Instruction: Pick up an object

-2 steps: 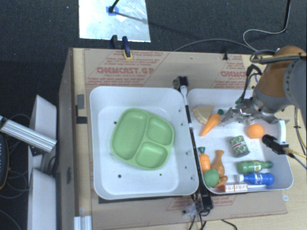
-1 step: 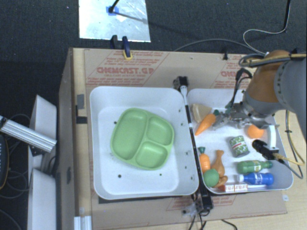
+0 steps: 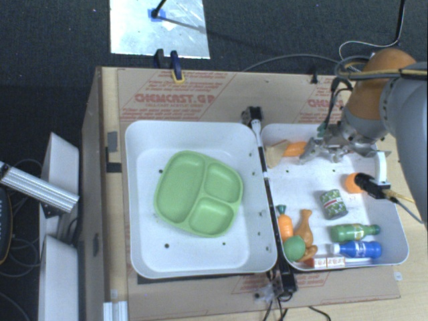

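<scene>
The right bin (image 3: pixel 394 246) holds several small objects. An orange piece (image 3: pixel 294 148) and a tan wedge (image 3: pixel 275 154) lie at its far left corner. My gripper (image 3: pixel 319 146) hangs low over the bin's far edge, just right of the orange piece and close to it. Nothing can be seen held in it. Further forward lie an orange ball (image 3: pixel 352 182), a dark green can (image 3: pixel 332 203), a green bottle (image 3: pixel 353 232) and a blue bottle (image 3: pixel 356 249). A carrot (image 3: pixel 285 225), a brown drumstick (image 3: pixel 305 227) and a green ball (image 3: pixel 293 247) sit at the front left.
The left bin (image 3: pixel 144 152) bears a green divided plate (image 3: pixel 198 192). A black and white part of the arm (image 3: pixel 374 182) reaches over the right bin's right side. The grey arm with its orange band (image 3: pixel 378 79) fills the upper right.
</scene>
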